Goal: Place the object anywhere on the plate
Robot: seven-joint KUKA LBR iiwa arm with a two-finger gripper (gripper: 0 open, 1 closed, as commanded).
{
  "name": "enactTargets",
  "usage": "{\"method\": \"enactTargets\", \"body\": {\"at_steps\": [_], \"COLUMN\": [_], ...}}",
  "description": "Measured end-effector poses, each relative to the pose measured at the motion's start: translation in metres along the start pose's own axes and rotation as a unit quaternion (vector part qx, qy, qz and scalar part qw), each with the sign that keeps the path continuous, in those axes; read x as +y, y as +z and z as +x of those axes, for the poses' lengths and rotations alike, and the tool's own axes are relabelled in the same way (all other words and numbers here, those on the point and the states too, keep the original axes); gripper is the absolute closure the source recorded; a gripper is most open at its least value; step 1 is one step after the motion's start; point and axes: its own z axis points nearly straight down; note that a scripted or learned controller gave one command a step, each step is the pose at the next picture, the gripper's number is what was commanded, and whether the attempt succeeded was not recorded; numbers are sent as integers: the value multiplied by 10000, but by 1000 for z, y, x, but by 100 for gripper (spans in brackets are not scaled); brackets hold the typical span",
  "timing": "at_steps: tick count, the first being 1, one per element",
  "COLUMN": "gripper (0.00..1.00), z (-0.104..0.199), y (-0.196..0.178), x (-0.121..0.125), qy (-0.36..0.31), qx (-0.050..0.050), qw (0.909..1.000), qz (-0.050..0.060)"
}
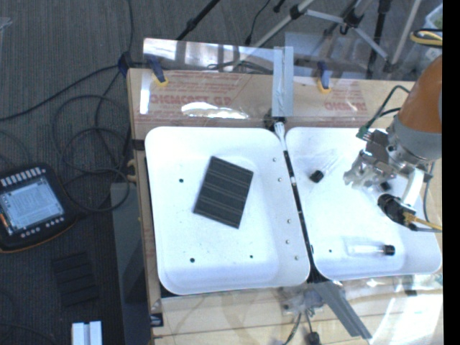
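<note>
The gripper [361, 172] hangs over the right bin [338, 264], in that bin's far right part. Its metal parts blur together, so whether it is spread or closed cannot be told, and nothing shows in its grasp. The grey arm with its orange band [425, 95] comes in over the bin's right edge.

Just to the left of the gripper, apart from it, a small black object [315, 175] lies on the bin floor near the bin's left wall. Bare white floor lies all around the object. Near the front edge of the same bin lies a clear tube with a dark tip [370, 249], well apart from the object and parallel to that edge.

Across the two touching bin walls, the dark ribbed plate [223, 191] lies flat near the middle of the left bin [165, 264], turned askew to its edges, with open floor on every side.
</note>
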Motion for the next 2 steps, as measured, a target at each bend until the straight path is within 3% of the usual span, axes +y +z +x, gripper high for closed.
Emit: {"method": "enactTargets", "body": {"at_steps": [1,2], "gripper": [100,100], "z": [76,172], "y": [-31,18], "x": [-19,-33], "qy": [-109,-1367], "qx": [24,23], "qw": [9999,9906], "qz": [5,12]}}
